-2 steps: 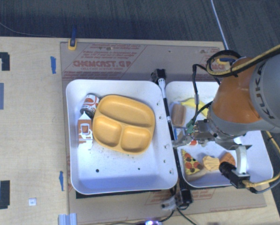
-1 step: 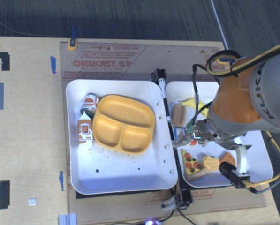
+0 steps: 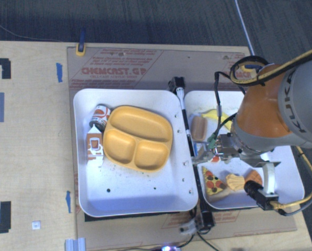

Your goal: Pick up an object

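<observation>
My gripper (image 3: 217,151) hangs low over the left half of the right bin (image 3: 289,179), under the grey and orange wrist, which hides most of it. Just in front of it lie a toy pizza slice (image 3: 213,182), a tan pastry-like piece (image 3: 235,182) and an orange piece (image 3: 254,176). Behind it a brown bread-like block (image 3: 199,128) and a yellow item (image 3: 212,114) rest near the bin's far left corner. I see nothing clearly gripped.
The left bin (image 3: 129,192) holds a large yellow divided tray (image 3: 136,138), a small can (image 3: 99,117) and an orange-and-white box (image 3: 94,146) along its left wall. A black tool (image 3: 177,85) lies on the ridge between the bins. Cables trail off the arm.
</observation>
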Robot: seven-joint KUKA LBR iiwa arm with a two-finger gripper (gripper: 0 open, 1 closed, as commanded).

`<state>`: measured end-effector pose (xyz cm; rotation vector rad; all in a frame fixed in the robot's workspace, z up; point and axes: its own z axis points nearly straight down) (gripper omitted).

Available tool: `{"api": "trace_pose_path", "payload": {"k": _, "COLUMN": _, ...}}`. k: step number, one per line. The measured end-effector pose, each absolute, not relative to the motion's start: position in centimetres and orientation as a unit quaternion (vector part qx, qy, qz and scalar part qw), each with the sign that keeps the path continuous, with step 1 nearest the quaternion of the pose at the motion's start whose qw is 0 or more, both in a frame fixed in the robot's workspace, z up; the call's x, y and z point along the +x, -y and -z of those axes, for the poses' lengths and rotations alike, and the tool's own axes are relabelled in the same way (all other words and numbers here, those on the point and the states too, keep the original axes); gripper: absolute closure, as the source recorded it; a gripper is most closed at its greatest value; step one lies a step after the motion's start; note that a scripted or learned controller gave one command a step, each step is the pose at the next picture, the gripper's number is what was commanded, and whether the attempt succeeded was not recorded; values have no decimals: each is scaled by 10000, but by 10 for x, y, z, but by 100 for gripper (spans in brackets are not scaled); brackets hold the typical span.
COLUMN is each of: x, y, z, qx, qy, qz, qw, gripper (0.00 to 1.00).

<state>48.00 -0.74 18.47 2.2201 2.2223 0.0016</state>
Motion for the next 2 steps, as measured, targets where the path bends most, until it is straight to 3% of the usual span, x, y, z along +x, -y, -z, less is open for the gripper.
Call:
{"api": "trace_pose_path", "payload": {"k": 1, "x": 480, "y": 7, "z": -185, "qx": 7068, "qy": -7075, "qz": -5, "qw": 2, "gripper": 0}}
{"api": "trace_pose_path", "payload": {"k": 2, "x": 481, "y": 47, "z": -138, "qx": 7067, "qy": -7075, "qz": -9, "qw": 13, "gripper": 0}}
